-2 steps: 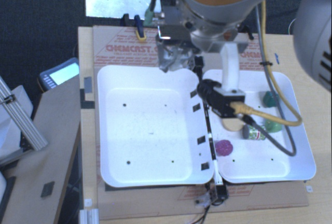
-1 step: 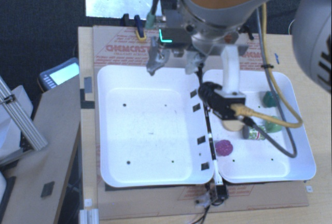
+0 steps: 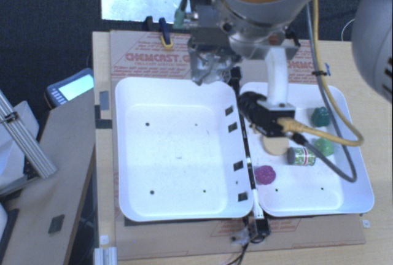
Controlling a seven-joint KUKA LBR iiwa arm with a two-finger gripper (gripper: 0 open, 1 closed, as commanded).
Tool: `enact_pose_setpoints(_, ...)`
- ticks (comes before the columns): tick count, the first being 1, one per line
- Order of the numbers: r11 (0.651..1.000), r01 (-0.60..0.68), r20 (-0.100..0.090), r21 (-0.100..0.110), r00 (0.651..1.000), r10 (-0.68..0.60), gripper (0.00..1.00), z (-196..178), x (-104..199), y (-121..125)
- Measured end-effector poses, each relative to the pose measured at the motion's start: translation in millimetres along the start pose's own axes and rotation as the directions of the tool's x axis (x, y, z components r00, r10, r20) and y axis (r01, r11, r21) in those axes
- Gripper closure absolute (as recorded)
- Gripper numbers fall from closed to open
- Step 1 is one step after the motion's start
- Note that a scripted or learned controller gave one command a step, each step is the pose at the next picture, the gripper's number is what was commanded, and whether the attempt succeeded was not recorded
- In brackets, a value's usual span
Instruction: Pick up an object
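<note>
Two white bins sit side by side; the right bin (image 3: 353, 193) holds five things: two green pieces, a can (image 3: 301, 157), a tan disc, a purple lump. The tool (image 3: 210, 70) hangs beyond the left bin's far rim, well apart from the can; its grip I cannot tell.

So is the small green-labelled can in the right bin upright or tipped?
Tipped: the small green-labelled can lies on its side on the right white bin's floor, long axis running left-right.

Wooden bench (image 3: 73, 153) with two white bins (image 3: 178, 147) on cardboard (image 3: 150, 55).

Robot lab: bench w/ bins (image 3: 184, 89)
</note>
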State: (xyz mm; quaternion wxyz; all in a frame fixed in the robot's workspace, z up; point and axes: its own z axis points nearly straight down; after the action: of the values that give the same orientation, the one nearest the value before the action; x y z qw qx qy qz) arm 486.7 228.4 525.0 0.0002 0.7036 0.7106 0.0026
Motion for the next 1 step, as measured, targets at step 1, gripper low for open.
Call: enact_pose_setpoints(1,1.000,0.001,0.000,0.001,1.000,-0.001,0.00,0.5,0.0,0.0)
